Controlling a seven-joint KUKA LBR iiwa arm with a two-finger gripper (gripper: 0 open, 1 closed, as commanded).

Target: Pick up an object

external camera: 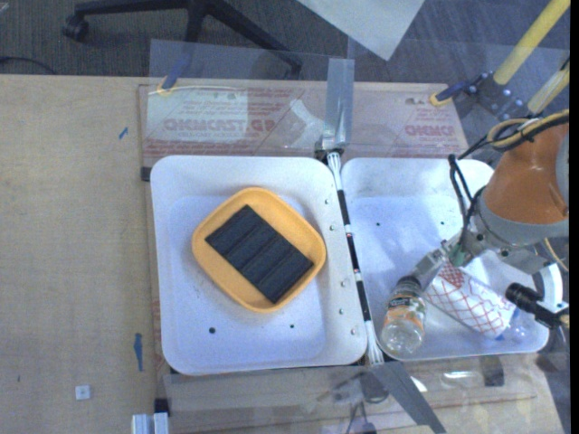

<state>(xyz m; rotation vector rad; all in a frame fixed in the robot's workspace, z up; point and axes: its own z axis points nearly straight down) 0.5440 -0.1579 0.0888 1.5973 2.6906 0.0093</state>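
Two shallow white plastic bins sit side by side on the wooden bench. In the left bin [181,333] there is a yellow square plastic dish [210,259] with rounded corners, lying flat near the middle, and a dark grey ribbed rectangular block [259,253] rests inside it, turned at a slant.

In the right bin [398,206] the things are gathered in the near right corner. A small clear plastic bottle [404,319] with a dark cap lies on its side, its bottom close to the wall between the bins. Just beside it, to the right, lies a white paper packet with a red lattice pattern [472,302].

The grey arm with the orange band comes in from the right and stands over this corner. Its two-finger gripper [432,268] is low, at the bottle's cap end and the packet's upper edge. Whether its fingers are spread or pressed together, I cannot tell, and I see nothing clearly between them. A black cable [460,188] hangs from the arm over the bin.
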